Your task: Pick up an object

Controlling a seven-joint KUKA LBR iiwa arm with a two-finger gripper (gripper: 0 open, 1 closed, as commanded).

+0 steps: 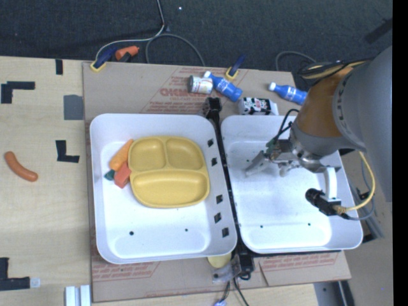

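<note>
**Reaching for something to lift**

The gripper [264, 161] hangs over the right bin [287, 228], its fingers [255, 166] spread and holding nothing. The yellow plate [169, 171] and the carrot [119, 157] lie in the left bin [159, 241], so the arm should cross the divider first, then descend squarely over one.

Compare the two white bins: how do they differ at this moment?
The left bin holds a yellow divided plate with an orange carrot toy beside it; the right bin has bare white floor showing. The gripper hangs over the right bin, while nothing reaches over the left bin. Both are shallow, white, rounded at the corners, and sit side by side on the cardboard sheet.
</note>
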